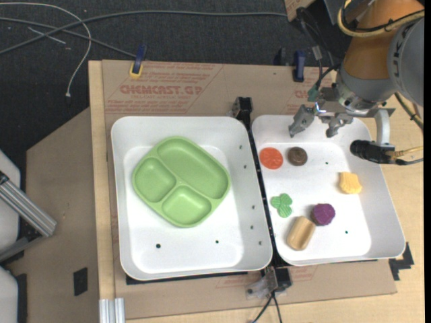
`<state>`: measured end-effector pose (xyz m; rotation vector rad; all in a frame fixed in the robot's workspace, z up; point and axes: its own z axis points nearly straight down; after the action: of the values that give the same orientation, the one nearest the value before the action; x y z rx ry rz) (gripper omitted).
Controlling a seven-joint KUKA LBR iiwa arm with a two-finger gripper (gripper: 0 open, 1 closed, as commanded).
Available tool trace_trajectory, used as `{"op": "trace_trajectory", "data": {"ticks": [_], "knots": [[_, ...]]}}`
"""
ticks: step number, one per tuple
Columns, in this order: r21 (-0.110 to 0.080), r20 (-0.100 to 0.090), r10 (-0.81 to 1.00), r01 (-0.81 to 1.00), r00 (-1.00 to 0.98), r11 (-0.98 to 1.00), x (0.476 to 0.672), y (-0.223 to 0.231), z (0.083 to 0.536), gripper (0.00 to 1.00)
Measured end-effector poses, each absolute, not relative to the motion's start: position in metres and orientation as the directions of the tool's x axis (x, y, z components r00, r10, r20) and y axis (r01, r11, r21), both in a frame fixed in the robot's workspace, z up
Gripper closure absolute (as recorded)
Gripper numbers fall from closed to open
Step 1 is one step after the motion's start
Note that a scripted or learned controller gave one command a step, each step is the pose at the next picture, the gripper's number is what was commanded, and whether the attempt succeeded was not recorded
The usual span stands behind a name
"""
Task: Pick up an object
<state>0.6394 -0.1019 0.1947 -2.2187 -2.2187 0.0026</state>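
Green plate (pixel 180 180) fills my left bin (pixel 128 247). In the right bin (pixel 380 237) I see the pincer (pixel 315 125) spread, holding nothing, just above a brown ball (pixel 297 156) beside an orange disc (pixel 271 157).

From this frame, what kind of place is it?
Probably a robotics lab test bench: two white bins clamped on cardboard, loose cables on dark carpet, and toy food beneath the open gripper.

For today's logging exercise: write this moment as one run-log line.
gripper: open, above right bin | holding: nothing | nearest: brown piece, orange disc | left bin: green tray
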Motion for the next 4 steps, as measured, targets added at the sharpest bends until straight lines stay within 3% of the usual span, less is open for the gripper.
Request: {"op": "trace_trajectory", "data": {"ticks": [1,3,4], "knots": [[-0.001,0.001,1.000,1.000,0.000,0.000,0.640,-0.102,0.196,0.00],[-0.003,0.001,1.000,1.000,0.001,-0.001,0.633,-0.098,0.088,0.00],[0.002,0.001,1.000,1.000,0.001,-0.001,0.634,-0.098,0.102,1.00]]}}
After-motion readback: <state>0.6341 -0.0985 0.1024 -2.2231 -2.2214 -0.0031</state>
